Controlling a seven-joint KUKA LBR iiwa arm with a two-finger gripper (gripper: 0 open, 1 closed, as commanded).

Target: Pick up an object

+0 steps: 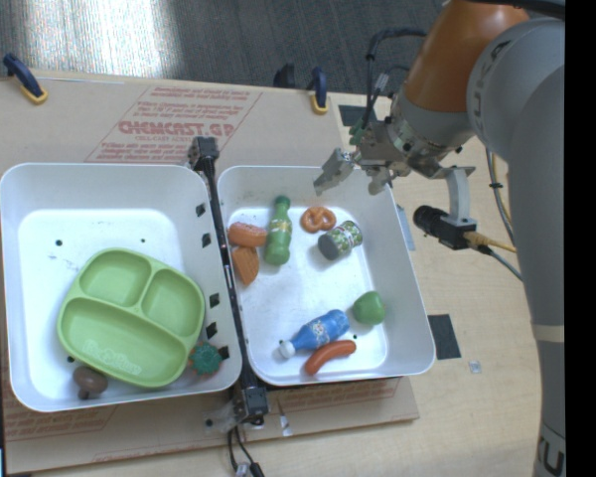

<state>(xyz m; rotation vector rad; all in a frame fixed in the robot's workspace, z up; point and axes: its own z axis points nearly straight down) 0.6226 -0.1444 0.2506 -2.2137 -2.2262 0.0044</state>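
My gripper (356,174) hangs above the far right corner of the right bin (409,296), fingers spread open with nothing between them. Just below it lie a pretzel (318,219) and a small dark can (340,239). A green bottle (278,231) stands a little to the left, beside an orange carrot piece (246,235) and a second orange piece (245,264). Nearer the front are a green ball (369,308), a blue bottle (315,332) and a red sausage (329,356).
The left bin (20,197) holds a green divided plate (131,316), a brown lump (90,382) and a dark green item (207,359). Black clips (205,151) join the bins at the divider. A cable and connector (447,227) hang right of the bin.
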